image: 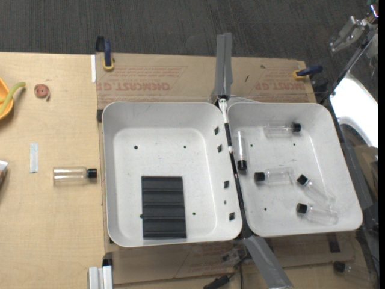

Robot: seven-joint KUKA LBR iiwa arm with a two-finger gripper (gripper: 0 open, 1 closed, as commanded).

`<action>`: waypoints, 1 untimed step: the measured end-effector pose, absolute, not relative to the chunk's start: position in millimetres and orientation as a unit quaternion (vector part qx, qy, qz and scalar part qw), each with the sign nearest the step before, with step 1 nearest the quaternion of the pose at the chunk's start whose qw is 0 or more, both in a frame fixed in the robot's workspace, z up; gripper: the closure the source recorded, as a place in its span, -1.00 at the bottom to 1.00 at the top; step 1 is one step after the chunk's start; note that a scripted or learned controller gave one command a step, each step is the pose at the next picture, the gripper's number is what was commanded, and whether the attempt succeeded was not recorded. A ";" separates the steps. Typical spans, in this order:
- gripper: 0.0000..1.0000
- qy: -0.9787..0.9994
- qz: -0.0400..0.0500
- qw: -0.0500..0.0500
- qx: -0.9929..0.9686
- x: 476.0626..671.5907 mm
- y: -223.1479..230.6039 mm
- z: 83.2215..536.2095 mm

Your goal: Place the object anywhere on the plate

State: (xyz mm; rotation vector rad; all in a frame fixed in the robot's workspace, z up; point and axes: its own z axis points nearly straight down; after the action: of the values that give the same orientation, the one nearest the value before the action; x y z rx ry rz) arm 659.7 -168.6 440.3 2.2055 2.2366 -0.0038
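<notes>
A black ribbed plate point(162, 208) lies flat in the left bin point(120, 125), near its front wall. Several clear vials with black caps lie on their sides in the right bin point(337, 161). One vial point(280, 129) is near the back. Another vial point(239, 149) rests along the left wall with its cap toward the front. A third vial point(275, 176) lies in the middle. More vials point(319, 212) lie at the front right corner.
Left of the bins, another clear vial point(72, 174) lies on the wooden bench. A yellow object point(6, 98), a small brown disc point(41, 90) and a white strip point(33, 158) lie further left. Clamps point(105, 54) hold the cardboard behind the bins.
</notes>
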 end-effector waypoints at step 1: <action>-1.00 0.697 -0.001 0.000 0.717 568.9 -223.0 440.8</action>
State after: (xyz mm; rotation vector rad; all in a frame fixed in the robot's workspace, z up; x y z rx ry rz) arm 568.9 -223.0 440.8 2.2537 2.1898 -0.0046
